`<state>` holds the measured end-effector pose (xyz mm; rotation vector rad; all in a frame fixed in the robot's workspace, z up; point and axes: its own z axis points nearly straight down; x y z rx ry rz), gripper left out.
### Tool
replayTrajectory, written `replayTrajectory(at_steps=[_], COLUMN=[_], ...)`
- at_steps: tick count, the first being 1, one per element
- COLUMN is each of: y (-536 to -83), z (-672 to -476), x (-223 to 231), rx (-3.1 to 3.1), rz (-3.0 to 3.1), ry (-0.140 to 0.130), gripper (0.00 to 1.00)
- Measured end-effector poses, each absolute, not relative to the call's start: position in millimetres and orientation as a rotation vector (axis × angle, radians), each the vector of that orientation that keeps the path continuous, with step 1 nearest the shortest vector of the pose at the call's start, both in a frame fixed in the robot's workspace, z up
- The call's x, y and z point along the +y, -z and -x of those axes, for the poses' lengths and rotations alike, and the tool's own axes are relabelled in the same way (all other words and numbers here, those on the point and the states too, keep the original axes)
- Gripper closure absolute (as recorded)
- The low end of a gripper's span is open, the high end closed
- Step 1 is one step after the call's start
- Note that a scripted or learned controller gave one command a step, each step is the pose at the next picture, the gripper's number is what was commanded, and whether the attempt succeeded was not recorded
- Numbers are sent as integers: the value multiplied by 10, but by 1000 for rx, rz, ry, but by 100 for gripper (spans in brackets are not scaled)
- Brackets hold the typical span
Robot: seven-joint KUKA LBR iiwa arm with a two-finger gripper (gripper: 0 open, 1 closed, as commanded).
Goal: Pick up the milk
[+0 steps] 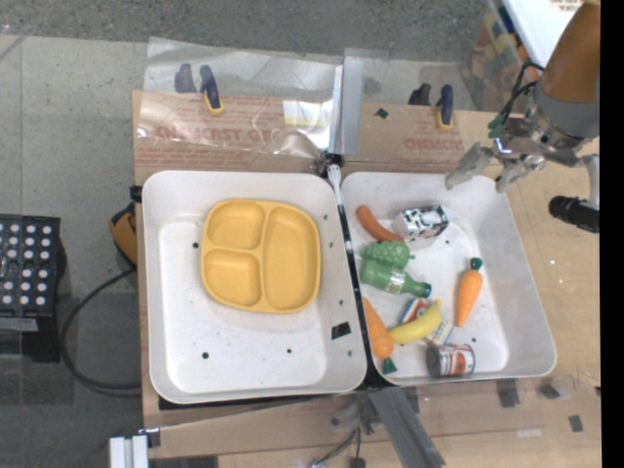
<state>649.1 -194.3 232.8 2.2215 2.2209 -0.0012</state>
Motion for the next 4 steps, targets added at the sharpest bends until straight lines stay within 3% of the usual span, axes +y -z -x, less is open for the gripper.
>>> replayTrajectory(at_steps=[1, 2, 3, 4], y=[-1527, -1158, -1148, -1159], z=[-6774, -6555, -6520, -6450], x=[-1559, -1131, -1200, -1110], rx=[2328, 2406, 2411, 2451], rz=[-2108, -1946, -1944, -1882], ry=[5, -19, -33, -26], gripper=[0, 0, 0, 0])
